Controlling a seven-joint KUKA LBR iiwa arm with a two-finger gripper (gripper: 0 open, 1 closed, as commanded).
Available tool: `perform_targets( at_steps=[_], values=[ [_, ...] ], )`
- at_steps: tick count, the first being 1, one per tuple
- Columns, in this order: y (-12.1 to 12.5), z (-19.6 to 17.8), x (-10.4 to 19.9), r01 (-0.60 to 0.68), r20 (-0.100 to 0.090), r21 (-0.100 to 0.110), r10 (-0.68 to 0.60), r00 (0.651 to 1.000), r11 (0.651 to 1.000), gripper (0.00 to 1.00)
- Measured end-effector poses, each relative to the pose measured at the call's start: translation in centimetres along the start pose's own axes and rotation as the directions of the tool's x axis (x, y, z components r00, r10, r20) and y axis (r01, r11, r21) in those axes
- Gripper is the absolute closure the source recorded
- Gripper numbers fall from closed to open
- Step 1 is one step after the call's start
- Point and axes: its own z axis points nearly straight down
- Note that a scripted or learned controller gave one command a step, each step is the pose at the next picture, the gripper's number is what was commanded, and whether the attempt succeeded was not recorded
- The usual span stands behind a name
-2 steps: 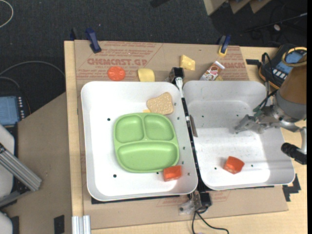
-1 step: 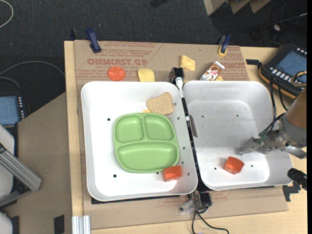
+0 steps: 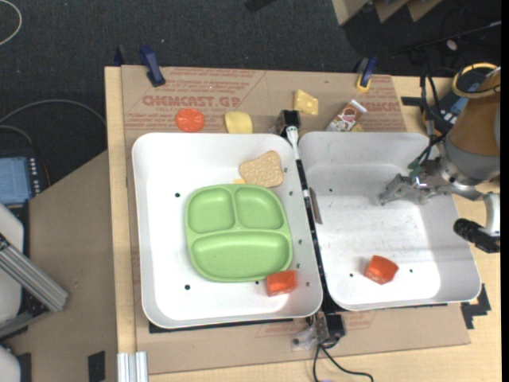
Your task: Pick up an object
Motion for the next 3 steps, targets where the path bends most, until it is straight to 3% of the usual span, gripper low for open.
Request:
perform_targets(
  at_steps=[1, 2, 3],
  values=[
    [-6.6, 0.4, 6.3, -0.006, 0.002, 0.009, 0.006, 1.000, 1.000, 0.00],
    [-6.2, -0.7, 5.9, -0.008, 0.009, 0.000, 0.008, 1.000, 1.000, 1.00],
    [-10.8, -10.1, 13.5, -0.003, 0.005, -0.002, 0.003, 1.000, 1.000, 1.00]
  ],
)
